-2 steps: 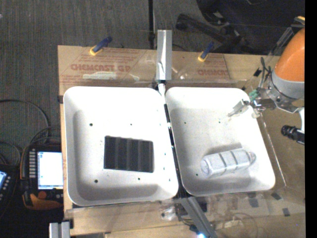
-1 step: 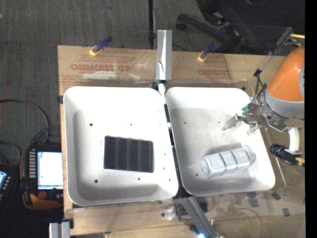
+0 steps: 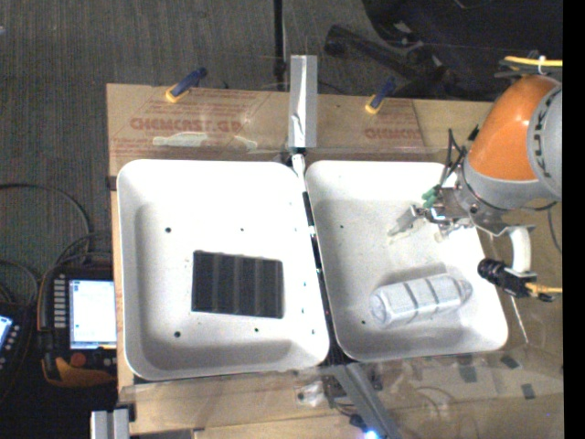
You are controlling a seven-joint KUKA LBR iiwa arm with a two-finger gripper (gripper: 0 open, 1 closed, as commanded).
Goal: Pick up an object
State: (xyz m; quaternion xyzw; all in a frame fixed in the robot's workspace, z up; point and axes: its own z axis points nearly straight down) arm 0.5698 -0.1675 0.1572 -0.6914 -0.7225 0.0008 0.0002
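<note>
Bench (image 3: pixel 128 122): a brown board carrying two shallow white bins side by side, with a blue-and-yellow clamp (image 3: pixel 186 84) on its far edge.

Left bin (image 3: pixel 146 199): white, holding a dark ribbed rectangular slab (image 3: pixel 238 284) that lies flat near its middle.

Right bin (image 3: pixel 347 199): white, holding the one pale object on this side; its near half is taken up by that object, its far half is bare under the arm.

Arm (image 3: pixel 516 144): grey with an orange band, reaching in from the right and hanging over the far right part of the right bin.

Wrapped bundle (image 3: pixel 420 300): a whitish, lumpy, elongated package lying on its side across the near part of the right bin, slightly slanted, resting on the bin floor.

Gripper (image 3: pixel 430 210): at the end of the arm, above the upper middle of the right bin; from where I stand the fingers are too small and cluttered to judge, so I cannot tell whether they are spread or pressed together. Nothing is visibly between them.

Gripper to bundle: apart, not touching; the bundle lies nearer the front edge of the bin than the gripper, roughly below it in the view.

Step in hand: by my reckoning the approach, before any grasp; the object is not lifted.

Next move calls for: shifting toward the near side of the bin, lining up across the bundle's narrow width, then descending onto it.
</note>
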